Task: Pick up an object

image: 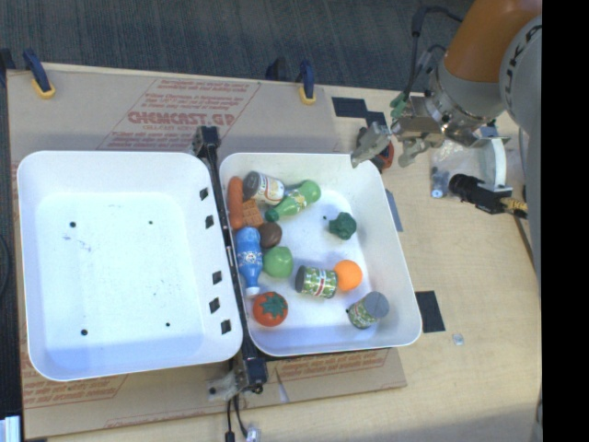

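Note:
The right bin (396, 274) holds several small items. Among them are a blue bottle (248, 256), a green apple (278, 261), a red tomato (270, 308), an orange (348, 274), a green and red can (317, 282), a grey can (368, 309) and a dark green broccoli piece (342, 226). A carrot (236, 201), a small jar (265, 189) and a green bottle (296, 199) lie near the bin's far left corner. My gripper (375, 145) hangs over the bin's far right corner, above the rim. A small dark red shape (386, 153) shows at its tip, too unclear to identify.
The left bin (37, 247) sits beside the right one, joined by a black clip strip (221, 247). Both rest on a cardboard sheet (184, 109). Blue clamps (306, 79) stand at the bench's far edge. Grey arm hardware and cables (479, 178) are on the right.

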Robot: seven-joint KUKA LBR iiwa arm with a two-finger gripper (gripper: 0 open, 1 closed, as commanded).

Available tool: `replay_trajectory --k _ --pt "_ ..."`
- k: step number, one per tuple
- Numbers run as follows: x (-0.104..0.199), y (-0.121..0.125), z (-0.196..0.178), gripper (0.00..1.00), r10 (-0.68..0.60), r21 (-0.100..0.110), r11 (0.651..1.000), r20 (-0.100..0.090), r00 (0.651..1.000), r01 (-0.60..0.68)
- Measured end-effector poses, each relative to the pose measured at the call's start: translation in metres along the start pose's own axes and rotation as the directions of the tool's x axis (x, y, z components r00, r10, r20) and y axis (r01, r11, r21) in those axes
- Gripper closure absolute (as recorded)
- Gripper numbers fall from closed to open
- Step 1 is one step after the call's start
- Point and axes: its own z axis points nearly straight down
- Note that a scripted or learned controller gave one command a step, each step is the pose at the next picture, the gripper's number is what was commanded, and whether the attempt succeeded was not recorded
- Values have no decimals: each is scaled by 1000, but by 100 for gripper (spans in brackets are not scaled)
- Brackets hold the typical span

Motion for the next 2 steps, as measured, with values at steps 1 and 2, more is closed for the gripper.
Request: replay_trajectory --k 1,2 --pt "26 -16 179 0 0 6 1000 -2 1000 0" --pt "40 31 181 0 0 -1 1000 -2 1000 0"
